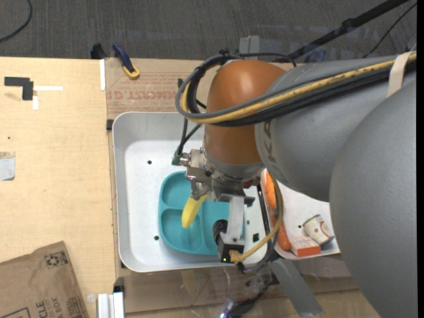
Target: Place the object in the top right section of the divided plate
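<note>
A teal divided plate (172,194) lies in the right half of the left white bin (132,177); the arm hides its right side. A yellow banana-shaped object (191,212) hangs slanted over the plate's middle, above the ridge between two sections. Its upper end sits between the fingers of my gripper (199,195), which is shut on it. The grey arm and its orange band (232,111) reach in from the right and cover the bin's right part.
The right bin holds an orange object (283,238) and a small white and orange box (313,233), mostly under the arm. A blue and yellow clamp (126,62) lies on the bench behind the bins. A brown paper bag (40,283) sits front left.
</note>
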